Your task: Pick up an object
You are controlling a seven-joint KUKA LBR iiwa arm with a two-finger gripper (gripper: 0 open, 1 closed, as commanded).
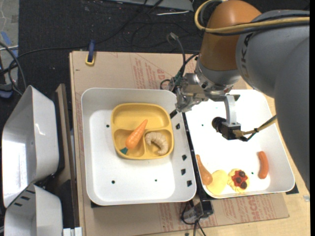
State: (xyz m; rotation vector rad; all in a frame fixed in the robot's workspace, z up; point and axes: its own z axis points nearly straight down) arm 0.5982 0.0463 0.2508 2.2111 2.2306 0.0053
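Note:
My gripper (183, 101) hangs over the seam between the two bins, at the top left corner of the right bin (280, 146). Nothing shows in its grasp. In the left bin (98, 181) sits a yellow divided plate (123, 116), holding an orange carrot (137, 133) and a pale curled shrimp-like piece (158, 142). Along the front of the right bin lie an orange drumstick-shaped piece (203, 170), a yellow slice with red and dark toppings (234, 180) and a reddish sausage (264, 164).
The grey arm with its orange band (226, 28) fills the upper right and overhangs the back of the right bin. Both bins rest on a cardboard sheet (133, 70). White containers (29, 136) stand at the far left, off the bench.

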